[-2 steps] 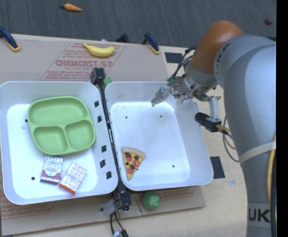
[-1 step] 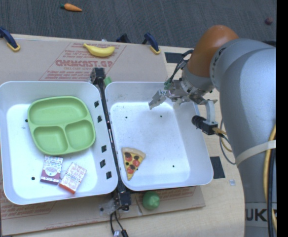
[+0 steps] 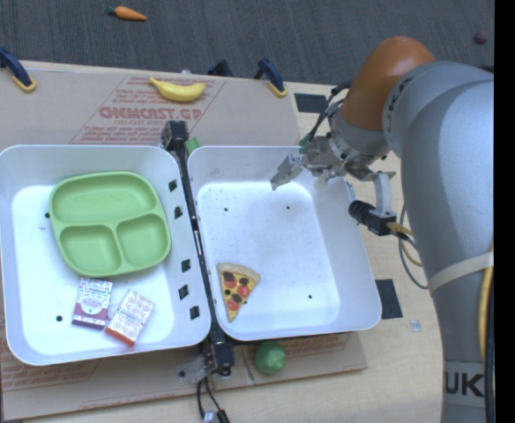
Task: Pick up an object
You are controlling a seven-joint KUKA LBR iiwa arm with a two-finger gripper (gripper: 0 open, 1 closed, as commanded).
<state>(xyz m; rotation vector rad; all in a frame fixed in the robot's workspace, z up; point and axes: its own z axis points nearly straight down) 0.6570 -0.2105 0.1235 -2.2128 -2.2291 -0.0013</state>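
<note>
A toy pizza slice [image 3: 235,289] lies near the front left corner of the right bin [image 3: 350,271]. The left bin [image 3: 15,236] holds a green divided plate [image 3: 109,220] and two small printed packets [image 3: 93,302] [image 3: 131,315] near its front edge. My gripper [image 3: 286,173] hangs over the back edge of the right bin, well behind the pizza slice and above bare white floor. Nothing shows in its grasp. The grey arm with its orange band [image 3: 390,73] reaches in from the right.
A toy banana [image 3: 178,87] rests on the cardboard behind the bins. A green ball [image 3: 271,357] sits on the bench in front of the right bin. A toy carrot [image 3: 130,12] lies on the carpet far back. Blue clamps [image 3: 16,69] hold the cardboard's back edge.
</note>
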